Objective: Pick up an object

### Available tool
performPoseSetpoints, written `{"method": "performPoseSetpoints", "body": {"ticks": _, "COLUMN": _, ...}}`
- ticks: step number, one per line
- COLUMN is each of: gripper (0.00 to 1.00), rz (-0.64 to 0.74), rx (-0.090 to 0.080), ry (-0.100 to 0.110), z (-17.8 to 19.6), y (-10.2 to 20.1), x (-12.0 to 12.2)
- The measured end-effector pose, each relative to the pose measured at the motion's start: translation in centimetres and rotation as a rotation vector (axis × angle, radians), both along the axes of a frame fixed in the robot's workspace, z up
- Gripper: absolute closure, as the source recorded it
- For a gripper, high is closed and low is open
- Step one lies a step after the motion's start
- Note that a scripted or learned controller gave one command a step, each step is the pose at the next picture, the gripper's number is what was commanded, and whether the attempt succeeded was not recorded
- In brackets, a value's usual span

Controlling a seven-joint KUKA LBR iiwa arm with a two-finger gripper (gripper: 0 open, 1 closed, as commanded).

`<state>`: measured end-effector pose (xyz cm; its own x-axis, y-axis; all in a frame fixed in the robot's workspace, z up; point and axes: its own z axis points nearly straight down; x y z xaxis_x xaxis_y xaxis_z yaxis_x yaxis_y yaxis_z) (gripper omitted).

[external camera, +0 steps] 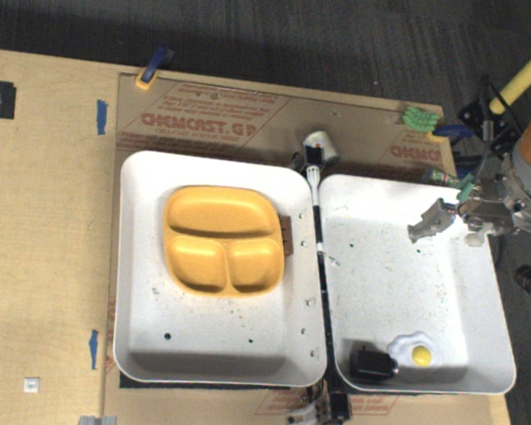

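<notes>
A yellow three-compartment plate (224, 239) lies in the left bin (139, 335). In the right bin (480, 324), near its front wall, sit a small black object (372, 362) and a toy fried egg (415, 351), white with a yellow yolk. My gripper (431, 222) hangs over the back right part of the right bin, well away from the egg and the black object. Nothing shows between its grey fingers.
Both bins rest on a brown board (209, 121) held by a blue-yellow clamp (152, 67) and a green clamp (420, 118). A black and white fitting (317, 151) sits at the back between the bins. Cables and a yellow hose (525, 74) crowd the right.
</notes>
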<state>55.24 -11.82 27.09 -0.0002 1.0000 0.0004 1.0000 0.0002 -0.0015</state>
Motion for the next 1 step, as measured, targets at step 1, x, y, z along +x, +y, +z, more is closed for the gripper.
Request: {"method": "performPoseSetpoints", "body": {"ticks": 1, "gripper": 0.0, "rz": 0.056, "rx": 0.0, "ry": -0.001, "z": -13.27, "y": 1.55, "x": -1.75}}
